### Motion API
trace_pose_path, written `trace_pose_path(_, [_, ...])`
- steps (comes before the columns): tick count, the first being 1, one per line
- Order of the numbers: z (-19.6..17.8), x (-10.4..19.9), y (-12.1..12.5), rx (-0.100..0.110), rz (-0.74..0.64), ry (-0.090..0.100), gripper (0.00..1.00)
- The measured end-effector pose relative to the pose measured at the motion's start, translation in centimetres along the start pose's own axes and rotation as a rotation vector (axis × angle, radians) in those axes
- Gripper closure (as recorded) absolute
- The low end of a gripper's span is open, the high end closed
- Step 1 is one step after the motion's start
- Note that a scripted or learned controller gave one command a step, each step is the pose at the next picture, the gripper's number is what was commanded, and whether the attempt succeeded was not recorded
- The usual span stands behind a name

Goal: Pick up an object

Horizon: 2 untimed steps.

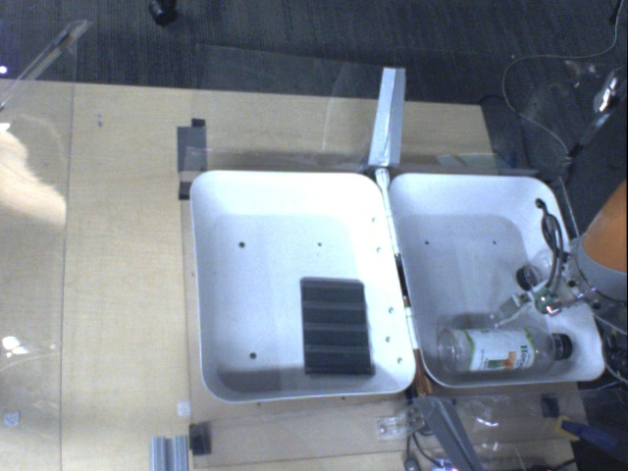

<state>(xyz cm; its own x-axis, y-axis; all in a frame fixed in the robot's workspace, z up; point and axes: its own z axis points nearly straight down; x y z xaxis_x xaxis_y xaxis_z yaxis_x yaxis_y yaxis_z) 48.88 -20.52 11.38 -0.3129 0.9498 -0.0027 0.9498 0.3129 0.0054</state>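
The end effector (535, 300) hangs low in the right bin (461, 204), and I cannot tell how it is set. Just below it a clear plastic bottle (496, 349) lies on its side, round and smooth, with a dark cap. It looks like the thing to grab. Far off to the left, a flat black ridged block (336, 327) rests in the left bin (265, 204).
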Motion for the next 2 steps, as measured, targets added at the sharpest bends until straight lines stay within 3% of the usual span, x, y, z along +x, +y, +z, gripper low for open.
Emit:
trace_pose_path(1, [2.5,2.5,8.6,-0.009,-0.048,-0.003,0.00])
trace_pose_path(2, [2.7,-0.5,15.5,-0.001,0.062,-0.001,0.00])
